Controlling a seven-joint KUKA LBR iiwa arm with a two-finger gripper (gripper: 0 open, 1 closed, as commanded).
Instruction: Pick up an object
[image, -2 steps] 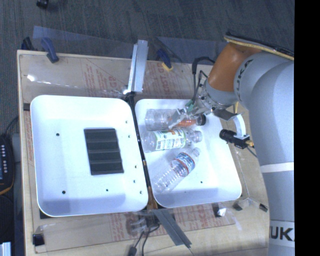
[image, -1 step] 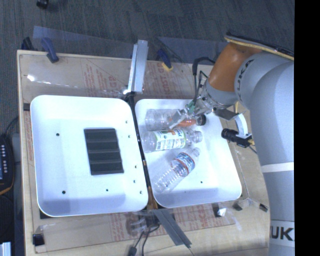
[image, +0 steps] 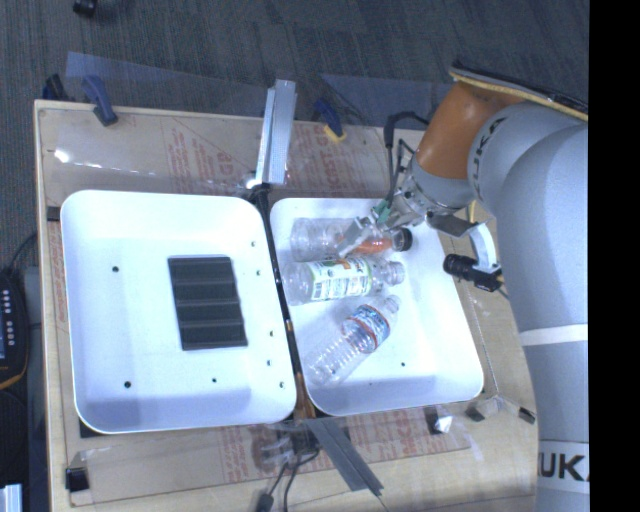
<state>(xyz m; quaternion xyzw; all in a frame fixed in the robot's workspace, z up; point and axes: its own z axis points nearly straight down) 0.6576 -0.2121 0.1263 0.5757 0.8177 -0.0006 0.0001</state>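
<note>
The right bin (image: 445, 355) holds three plastic bottles. A clear crumpled bottle (image: 318, 237) lies at its far side. A bottle with a green and white label (image: 338, 279) lies across the middle. A bottle with a blue label (image: 357, 335) lies slanted nearer the front. My gripper (image: 384, 221) is low over the far right part of this bin, right at the neck end of the clear bottle, where a small orange piece (image: 373, 243) shows. The wrist hides what lies directly under it.
A black ridged block (image: 207, 302) lies flat in the middle of the left bin (image: 110, 240). A metal bar (image: 275, 130) stands behind the seam between the bins. Blue clamps (image: 98, 100) grip the bench's far edge. The grey arm (image: 530, 220) covers the right side.
</note>
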